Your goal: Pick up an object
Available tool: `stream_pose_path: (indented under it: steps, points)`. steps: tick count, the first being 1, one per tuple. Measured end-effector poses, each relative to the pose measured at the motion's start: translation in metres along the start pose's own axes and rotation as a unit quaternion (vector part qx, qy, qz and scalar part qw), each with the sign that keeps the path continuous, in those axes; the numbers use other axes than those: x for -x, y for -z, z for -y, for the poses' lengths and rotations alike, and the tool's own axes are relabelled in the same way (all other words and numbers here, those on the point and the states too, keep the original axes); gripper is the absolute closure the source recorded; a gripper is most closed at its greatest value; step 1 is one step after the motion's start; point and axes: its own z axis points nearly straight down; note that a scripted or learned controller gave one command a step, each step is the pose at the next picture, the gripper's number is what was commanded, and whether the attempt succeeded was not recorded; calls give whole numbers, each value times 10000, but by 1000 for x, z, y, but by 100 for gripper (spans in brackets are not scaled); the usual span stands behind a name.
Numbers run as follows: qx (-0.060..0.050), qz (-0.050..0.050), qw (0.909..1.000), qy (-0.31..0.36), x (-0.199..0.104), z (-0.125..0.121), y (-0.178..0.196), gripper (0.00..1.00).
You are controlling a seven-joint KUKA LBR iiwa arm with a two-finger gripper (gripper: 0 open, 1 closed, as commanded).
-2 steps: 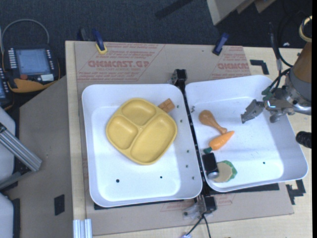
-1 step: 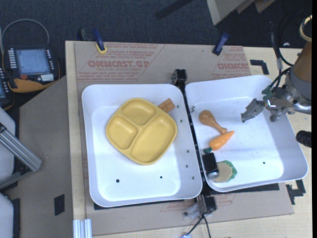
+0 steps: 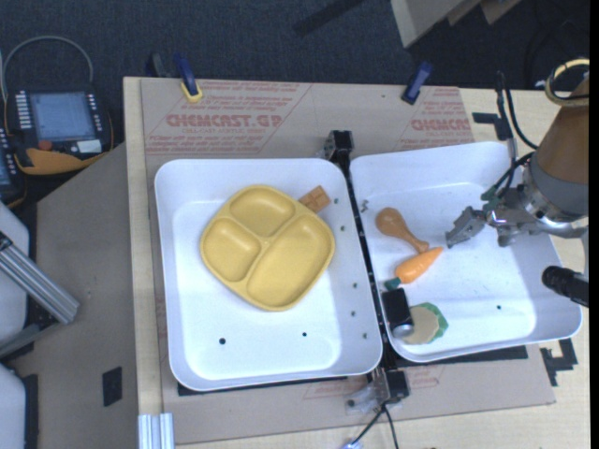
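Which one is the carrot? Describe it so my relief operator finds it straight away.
Look in the right bin, near its left wall. The carrot lies slanted just below the tan wooden spoon-like piece, above a black block. It alone is bright orange and tapered.

Single fixed camera, mounted above the bench [image 3: 281,110], looking down at a slant. Far enough back to frame both white bins whole: left bin [image 3: 187,344], right bin [image 3: 487,166]. Arm [image 3: 566,157] enters from the view's right.
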Motion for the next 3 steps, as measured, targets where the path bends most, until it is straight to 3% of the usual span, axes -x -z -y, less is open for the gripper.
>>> stream_pose_path:
  steps: [1,2,3]
  points:
    - [-32,-13,10000,3,-9,3,-60,0]
    - [106,11,9999,9,-9,-4,-82,0]
    - [97,33,9999,3,-7,-3,-76,100]
